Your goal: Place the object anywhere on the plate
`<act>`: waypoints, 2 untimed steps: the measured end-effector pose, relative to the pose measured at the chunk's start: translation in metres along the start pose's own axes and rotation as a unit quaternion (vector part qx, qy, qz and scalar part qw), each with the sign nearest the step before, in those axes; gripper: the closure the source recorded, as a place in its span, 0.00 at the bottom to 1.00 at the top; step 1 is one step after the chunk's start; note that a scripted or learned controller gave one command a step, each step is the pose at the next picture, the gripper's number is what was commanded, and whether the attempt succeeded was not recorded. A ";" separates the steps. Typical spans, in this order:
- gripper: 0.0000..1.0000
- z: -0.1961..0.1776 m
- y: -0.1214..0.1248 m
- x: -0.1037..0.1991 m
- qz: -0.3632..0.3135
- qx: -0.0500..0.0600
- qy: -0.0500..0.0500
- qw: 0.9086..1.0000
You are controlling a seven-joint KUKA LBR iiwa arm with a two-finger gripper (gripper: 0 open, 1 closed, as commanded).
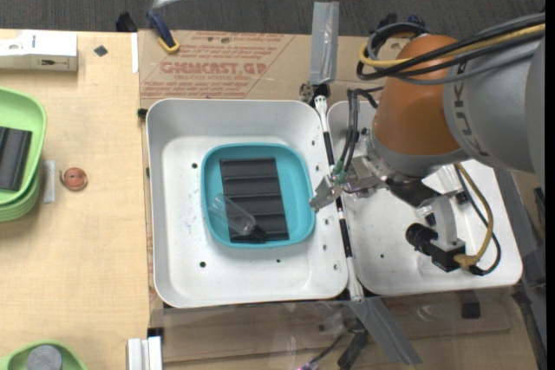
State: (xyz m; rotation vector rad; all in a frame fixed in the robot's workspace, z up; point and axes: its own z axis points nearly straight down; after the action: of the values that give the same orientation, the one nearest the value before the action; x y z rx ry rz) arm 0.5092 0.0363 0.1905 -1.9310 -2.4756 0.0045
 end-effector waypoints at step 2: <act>0.00 0.000 0.000 0.000 0.000 0.000 0.000 1.000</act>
State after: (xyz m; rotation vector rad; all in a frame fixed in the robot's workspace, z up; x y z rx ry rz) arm 0.5092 0.0363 0.1905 -1.9310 -2.4756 0.0045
